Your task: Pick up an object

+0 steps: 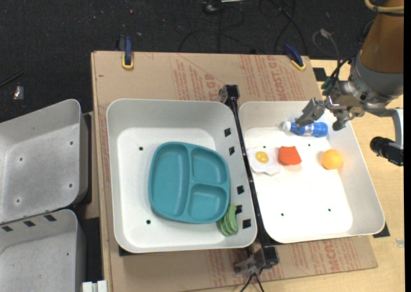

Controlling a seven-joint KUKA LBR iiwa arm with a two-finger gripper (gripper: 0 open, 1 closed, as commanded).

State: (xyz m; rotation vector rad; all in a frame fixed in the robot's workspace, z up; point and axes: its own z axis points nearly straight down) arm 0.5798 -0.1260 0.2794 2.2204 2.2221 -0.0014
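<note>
My gripper (326, 116) hangs over the far edge of the right bin (334, 220), its two fingers spread open. Just below and left of the fingertips lies a blue bottle with a white cap (306, 129), not between the fingers. Further forward in the same bin sit a fried egg toy (263, 160), a red-orange block (289, 156) and an orange ball (332, 159). The grey arm with its orange band comes in from the upper right.
The left bin (128, 220) holds a teal divided plate (189, 181) with a green item (228, 222) at its near right corner. Blue and yellow clamps (128, 53) grip the cardboard board's far edge. Other white trays (38, 156) lie at the left.
</note>
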